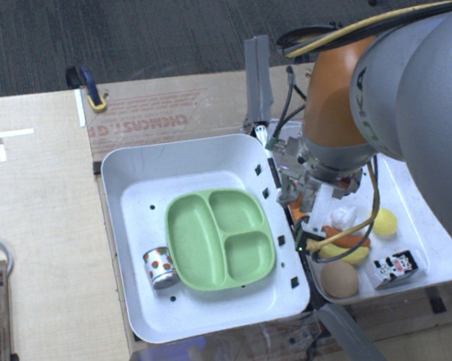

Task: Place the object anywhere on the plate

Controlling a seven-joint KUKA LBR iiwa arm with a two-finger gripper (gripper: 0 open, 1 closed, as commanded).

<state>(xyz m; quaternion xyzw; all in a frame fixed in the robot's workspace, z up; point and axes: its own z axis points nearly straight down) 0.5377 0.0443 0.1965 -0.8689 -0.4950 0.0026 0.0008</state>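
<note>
Starting at the bottom of the frame, the right bin (436, 268) has a little heap of stuff in its lower left corner: a tan egg-shaped thing (339, 279), a black-and-white carton (396, 266), a yellow ball (384, 222), and what looks like a banana (340, 250) with something orange-red lying across it. Those are the candidates for "the object", and honestly I can't say which one the program is after. All look like light toy food, smooth and rounded, so my guess is they'd squirt out of a pinch unless taken across the middle. The carton's flat sides seem the easiest hold. Moving up, the gripper (307, 198) sits low over the bin's left edge, buried under the wrist, so I cannot tell how wide it is. Left of that, the green plate (219, 238) lies in the left bin (175, 159) with a small spotted can (160, 267) just beside it.
</note>
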